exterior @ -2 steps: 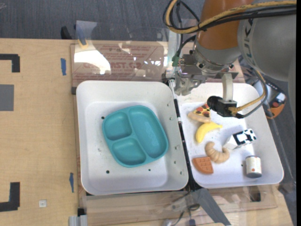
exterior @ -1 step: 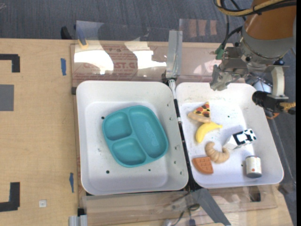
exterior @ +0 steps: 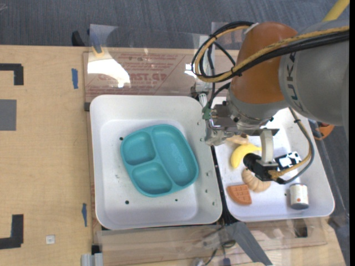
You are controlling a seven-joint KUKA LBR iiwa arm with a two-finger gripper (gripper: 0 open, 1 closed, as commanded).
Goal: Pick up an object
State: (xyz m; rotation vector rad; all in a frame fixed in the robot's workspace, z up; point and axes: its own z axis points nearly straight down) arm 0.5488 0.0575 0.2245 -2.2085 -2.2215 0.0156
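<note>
Banana (exterior: pixel 242 156) looks the likeliest thing to pick. It lies in the right bin (exterior: pixel 319 204), just below and to the view's right of the metal hardware under the wrist (exterior: pixel 219 127), where the fingers presumably sit. Its curve runs from upper right to lower left in the view, so a grip across its narrow middle seems best. Whether the fingers are open or closed cannot be told, since the arm's bulk hides them. A pastry (exterior: pixel 259 183) and a waffle (exterior: pixel 239 194) lie farther off the same way. A teal tray (exterior: pixel 160 159) sits on the opposite side, in the other bin (exterior: pixel 105 148).
</note>
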